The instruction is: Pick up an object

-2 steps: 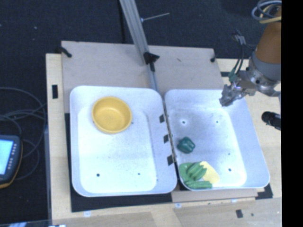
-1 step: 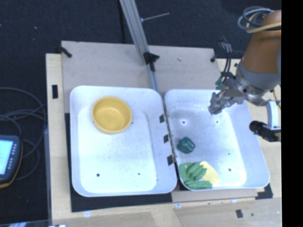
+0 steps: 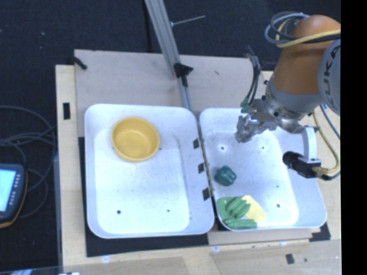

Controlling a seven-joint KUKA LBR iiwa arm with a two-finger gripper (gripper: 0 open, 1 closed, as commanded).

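A dark green pepper-like object (image 3: 225, 176) lies near the left wall of the right bin (image 3: 287, 211). A cluster of light green pods on a yellow piece (image 3: 239, 208) sits at that bin's front left corner. A yellow bowl (image 3: 135, 138) rests in the back left of the left bin (image 3: 143, 211). My gripper (image 3: 245, 132) hangs over the back of the right bin, up and to the right of the green pepper, well apart from it. Nothing shows between its fingers.
A grey metal pole (image 3: 166, 36) rises from behind the bins at the centre. A black cable and fitting (image 3: 301, 164) hangs off the arm over the right bin's right side. A handheld screen (image 3: 8, 191) lies at far left off the bench.
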